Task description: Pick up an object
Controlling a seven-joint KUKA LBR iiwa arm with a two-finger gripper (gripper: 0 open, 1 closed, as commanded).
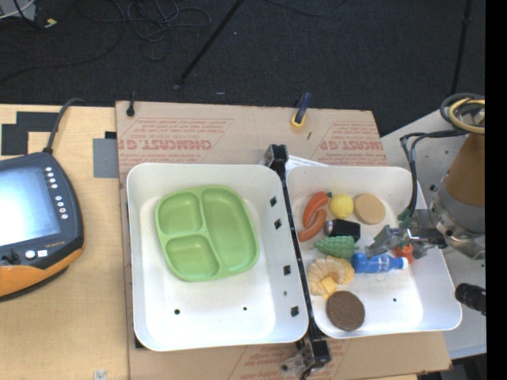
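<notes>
Gripper (386,240) hovers just above the blue bottle (379,263); whether it's released or clenched I cannot tell. Best descend squarely over that bottle before closing.

A green divided plate (207,233) lies in the left white bin (150,307), toward its upper middle. Both bins sit on a cardboard sheet (198,137) printed with red lettering. At the far left of the counter (47,323) rests a teach pendant (32,224) with an orange underside. Black cables (158,14) trail across the dark floor beyond.
</notes>
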